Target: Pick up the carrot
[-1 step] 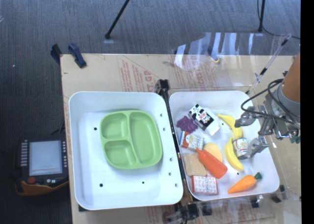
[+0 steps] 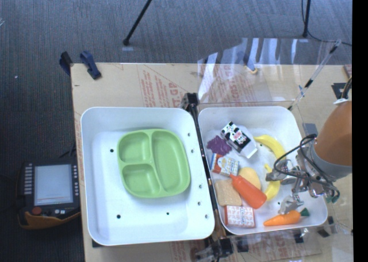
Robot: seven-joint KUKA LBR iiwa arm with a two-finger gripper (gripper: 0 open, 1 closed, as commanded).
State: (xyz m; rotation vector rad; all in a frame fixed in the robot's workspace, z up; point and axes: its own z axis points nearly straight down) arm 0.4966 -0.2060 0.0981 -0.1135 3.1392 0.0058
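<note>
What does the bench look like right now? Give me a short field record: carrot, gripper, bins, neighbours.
carrot: orange with green top, lying flat at the near right corner of the right bin
gripper: above the right bin's right side, just above the carrot; nothing seen between its fingers
right bin: holds the toy food
neighbours: banana, orange bottle, cracker, small red box, cow-print carton
left bin: holds a green divided plate
task state: carrot not yet picked up
</note>
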